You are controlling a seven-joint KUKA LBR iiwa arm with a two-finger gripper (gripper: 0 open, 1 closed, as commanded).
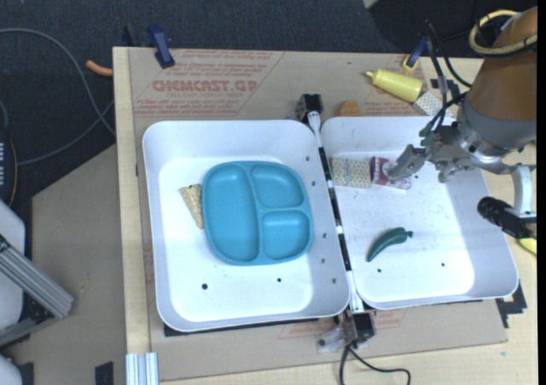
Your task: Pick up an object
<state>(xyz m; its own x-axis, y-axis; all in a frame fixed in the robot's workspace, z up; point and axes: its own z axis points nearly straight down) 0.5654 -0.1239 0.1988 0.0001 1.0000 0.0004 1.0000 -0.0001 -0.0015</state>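
Brown board [213, 80] under both bins carries red print that I read as "CHEMCAST GP", with smaller lines above and below too faint for me to make out. A blue clip [159, 43] sits at its far left edge, and a yellow bottle [396, 83] lies on it beyond the right bin.

My gripper [401, 166] is down in the far left part of the right bin [478, 281], right at a small packet [358, 172] with a speckled end and a pink end. I cannot tell whether the fingers are spread or closed, nor whether they have the packet. The packet lies close to the wall shared with the left bin, so room on that side is tight.

A green pepper [388, 242] lies nearer me in the same bin, well apart from the gripper, with bare white floor all around it and toward the right rim.

In the left bin [171, 281], a blue divided plate [256, 211] fills the middle, with a tan wedge [193, 200] touching its left edge. Open floor runs along that bin's near side.
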